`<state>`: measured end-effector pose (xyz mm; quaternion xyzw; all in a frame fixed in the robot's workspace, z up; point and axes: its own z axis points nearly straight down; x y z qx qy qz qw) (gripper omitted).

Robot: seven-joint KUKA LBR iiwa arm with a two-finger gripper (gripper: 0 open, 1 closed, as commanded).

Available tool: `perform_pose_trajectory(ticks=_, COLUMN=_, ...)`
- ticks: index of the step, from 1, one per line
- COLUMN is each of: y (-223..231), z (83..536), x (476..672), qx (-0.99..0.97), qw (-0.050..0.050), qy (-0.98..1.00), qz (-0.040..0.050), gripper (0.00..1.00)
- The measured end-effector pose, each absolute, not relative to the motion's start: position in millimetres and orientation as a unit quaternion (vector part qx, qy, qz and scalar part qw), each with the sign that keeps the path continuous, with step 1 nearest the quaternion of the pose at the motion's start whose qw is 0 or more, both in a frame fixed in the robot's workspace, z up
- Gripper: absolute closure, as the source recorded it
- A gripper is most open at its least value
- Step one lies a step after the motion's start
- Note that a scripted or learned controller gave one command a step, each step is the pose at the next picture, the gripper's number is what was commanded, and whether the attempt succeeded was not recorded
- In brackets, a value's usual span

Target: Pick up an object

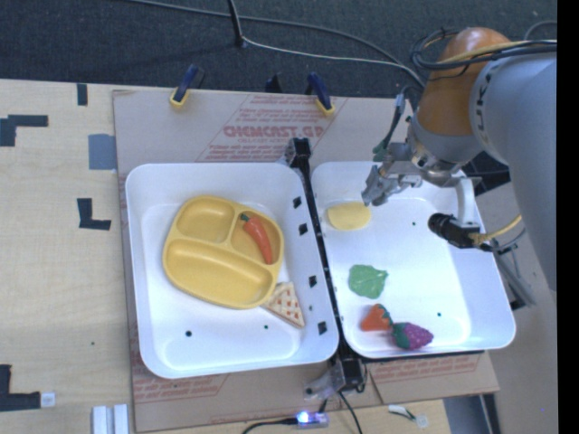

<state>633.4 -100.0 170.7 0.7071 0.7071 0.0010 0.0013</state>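
Arm: the grey arm with its orange band (452, 80) is being extended in from the bench's right side, over the far part of the right bin (470, 269).
Hand: the hand (378, 191) is being held low over the right bin's far left corner, just above the pale yellow piece (348, 216); whether it is open or closed cannot be told, and nothing is seen gripped.
Pale yellow piece: it is lying on the bin floor near the far left corner, just beside the divider between the bins.
Green piece: a green leafy item (367, 280) is lying toward the middle of the right bin, nearer its left wall.
Near edge items: a red-orange item (377, 317) and a purple cluster (412, 335) are lying side by side close to the right bin's near edge.
Left bin: the left bin (154, 333) is being occupied by a yellow divided tray (213, 260), with a red-orange pepper (259, 237) in its far right compartment.
Waffle-like slice: a triangular slice (287, 305) is lying just beside the tray's near right rim.
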Motion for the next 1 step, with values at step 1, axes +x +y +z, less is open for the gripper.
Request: perform_pose_trajectory(ticks=1, y=-104.1, z=220.8, x=643.1, qx=0.707, qw=0.002, qy=0.707, qz=0.0012, gripper=1.00)
